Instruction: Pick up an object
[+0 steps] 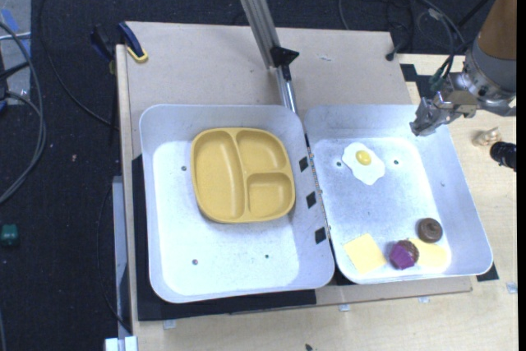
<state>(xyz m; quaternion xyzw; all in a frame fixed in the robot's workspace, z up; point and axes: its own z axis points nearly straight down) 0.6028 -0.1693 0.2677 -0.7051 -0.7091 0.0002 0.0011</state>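
- Nearest you, the right shallow white bin [460,201] holds a pale yellow square slice [363,252], a purple round piece [403,254] and a brown ring-shaped piece [429,230]; a toy fried egg [363,163] lies farther back.
- The left white bin [164,210] holds a yellow divided plate [243,174].
- Nothing is lifted yet, so your pick has not begun.
- The gripper [427,121] hovers over the right bin's far rim; you cannot tell its finger state.
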